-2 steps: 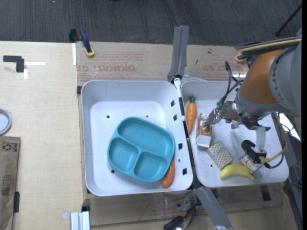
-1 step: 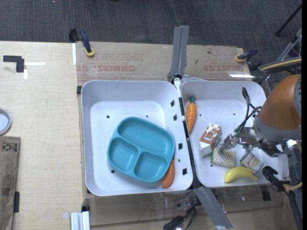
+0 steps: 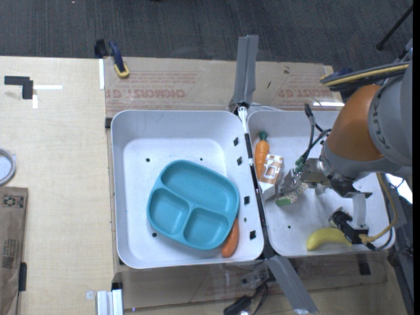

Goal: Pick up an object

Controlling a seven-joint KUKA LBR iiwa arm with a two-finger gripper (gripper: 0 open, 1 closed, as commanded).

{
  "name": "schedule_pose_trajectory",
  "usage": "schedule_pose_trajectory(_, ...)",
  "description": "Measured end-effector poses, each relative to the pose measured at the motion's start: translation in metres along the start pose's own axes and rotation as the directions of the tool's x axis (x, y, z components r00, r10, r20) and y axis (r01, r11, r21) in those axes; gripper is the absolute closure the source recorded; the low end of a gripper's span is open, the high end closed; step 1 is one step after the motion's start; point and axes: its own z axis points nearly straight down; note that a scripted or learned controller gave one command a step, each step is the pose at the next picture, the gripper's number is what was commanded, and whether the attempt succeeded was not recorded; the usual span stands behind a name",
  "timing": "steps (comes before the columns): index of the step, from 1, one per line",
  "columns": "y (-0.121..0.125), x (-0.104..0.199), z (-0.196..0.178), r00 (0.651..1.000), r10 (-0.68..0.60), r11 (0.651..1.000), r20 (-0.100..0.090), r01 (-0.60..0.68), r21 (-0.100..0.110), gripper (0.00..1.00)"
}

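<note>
Arm hides end effector fingers beside blurred packet.

The arm is finished in grey, with a rounded orange band above the wrist. Black cables are routed alongside.

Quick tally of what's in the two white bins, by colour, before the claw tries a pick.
Orange: 2, toy carrot with green top, orange carrot-like piece beside the tray
Blue: 1, blue three-compartment plastic tray
Yellow: 1, yellow toy banana
Orange-and-white: 1, small packet
Total: 5
</note>
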Motion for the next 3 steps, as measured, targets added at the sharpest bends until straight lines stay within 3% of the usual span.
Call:
schedule_pose_trajectory(1, 0.085, 0.003, 0.002, 0.968, 0.252, 0.968, 0.001, -0.252, 0.006, 0.00)
schedule_pose_trajectory(2, 0.125, 0.010, 0.002, 0.977, 0.214, 0.977, 0.000, -0.214, 0.004, 0.00)
schedule_pose_trajectory(3, 0.125, 0.011, -0.007, 0.978, 0.209, 0.978, 0.002, -0.209, 0.006, 1.00)
